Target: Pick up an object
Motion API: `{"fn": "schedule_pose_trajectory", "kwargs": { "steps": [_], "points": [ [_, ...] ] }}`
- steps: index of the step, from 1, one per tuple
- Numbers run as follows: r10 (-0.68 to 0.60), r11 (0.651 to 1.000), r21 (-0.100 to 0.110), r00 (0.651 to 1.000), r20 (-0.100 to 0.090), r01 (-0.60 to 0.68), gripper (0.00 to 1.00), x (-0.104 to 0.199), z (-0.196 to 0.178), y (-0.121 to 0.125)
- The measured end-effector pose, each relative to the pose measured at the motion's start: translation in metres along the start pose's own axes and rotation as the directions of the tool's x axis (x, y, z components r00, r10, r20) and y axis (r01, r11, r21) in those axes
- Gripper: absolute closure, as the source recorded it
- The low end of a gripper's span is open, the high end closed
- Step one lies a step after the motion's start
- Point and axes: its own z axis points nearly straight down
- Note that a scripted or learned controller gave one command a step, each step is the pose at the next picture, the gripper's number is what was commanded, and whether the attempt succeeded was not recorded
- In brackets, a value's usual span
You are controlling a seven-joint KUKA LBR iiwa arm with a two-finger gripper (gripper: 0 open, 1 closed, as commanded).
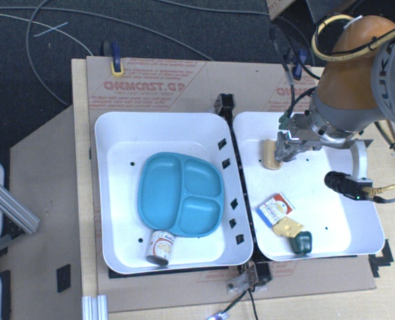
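Note:
My gripper hangs low over the back of the right bin, right beside a small tan object at its left side. The tan object touches or lies partly under the gripper. Nearer the front of that bin lie a small blue, red and white packet, a yellow-tan lump and a dark green piece. The left bin holds a teal divided plate and a small can on its side near the front.
A black divider with clips runs between the two bins. The arm's orange band and grey wrist stand over the right bin's back right. A black cable piece hangs over that bin's right side. Cardboard lies under the bins.

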Motion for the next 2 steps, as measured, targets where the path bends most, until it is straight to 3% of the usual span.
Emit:
{"fn": "schedule_pose_trajectory", "kwargs": {
  "steps": [2],
  "points": [
    [-0.002, 1.0, -0.002, 1.0, 0.0, 0.002, 1.0, 0.111, -0.014, 0.004]
  ]
}}
